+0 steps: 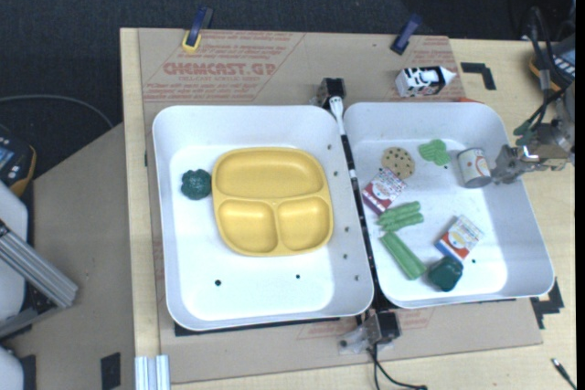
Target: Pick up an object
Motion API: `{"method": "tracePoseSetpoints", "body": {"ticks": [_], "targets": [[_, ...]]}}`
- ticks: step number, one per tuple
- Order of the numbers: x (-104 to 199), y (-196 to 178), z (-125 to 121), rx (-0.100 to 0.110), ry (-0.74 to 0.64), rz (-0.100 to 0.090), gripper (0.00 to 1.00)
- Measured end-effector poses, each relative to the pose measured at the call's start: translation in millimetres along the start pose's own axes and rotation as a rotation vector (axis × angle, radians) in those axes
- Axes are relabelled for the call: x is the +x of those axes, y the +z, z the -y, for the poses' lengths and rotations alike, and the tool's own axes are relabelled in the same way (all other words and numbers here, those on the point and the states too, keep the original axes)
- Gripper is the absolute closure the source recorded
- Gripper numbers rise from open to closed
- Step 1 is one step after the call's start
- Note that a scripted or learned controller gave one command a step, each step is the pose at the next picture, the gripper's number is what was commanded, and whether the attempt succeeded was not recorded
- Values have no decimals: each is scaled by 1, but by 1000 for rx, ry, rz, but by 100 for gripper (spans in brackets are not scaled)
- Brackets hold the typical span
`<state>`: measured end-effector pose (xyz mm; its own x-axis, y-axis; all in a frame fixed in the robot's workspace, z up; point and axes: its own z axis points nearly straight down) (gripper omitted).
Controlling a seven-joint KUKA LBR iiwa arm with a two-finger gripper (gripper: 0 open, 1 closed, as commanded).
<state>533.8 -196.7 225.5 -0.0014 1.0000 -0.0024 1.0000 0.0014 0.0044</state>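
Note:
My gripper (508, 163) reaches in over the right edge of the right bin (526, 224). It sits just right of a small tin can (472, 166) lying on its side, close to it or touching it. Further left in that bin lie a round cookie (398, 161) and a light green piece (435, 152). A red and white packet (383, 191), green beans (400, 216) and a green cucumber (402, 254) lie near the middle. Toward the front are a small colourful box (459, 238) and a dark green lump (445, 274).
The left bin (174, 233) holds a yellow divided plate (272, 199) with a dark green broccoli (195, 184) beside it on the left. A black-and-white small object (424, 80) sits on the bench behind the right bin. Clamps hold the board's far edge.

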Motion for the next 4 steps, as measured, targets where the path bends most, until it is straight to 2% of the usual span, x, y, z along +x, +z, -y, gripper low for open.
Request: {"method": "tracePoseSetpoints", "body": {"ticks": [1,2,3,4], "targets": [[57,9,10,7,-4,-6,100],[108,3,36,8,-3,-6,100],[137,3,29,4,-3,-4,100],[140,8,31,8,0,-4,100]]}}
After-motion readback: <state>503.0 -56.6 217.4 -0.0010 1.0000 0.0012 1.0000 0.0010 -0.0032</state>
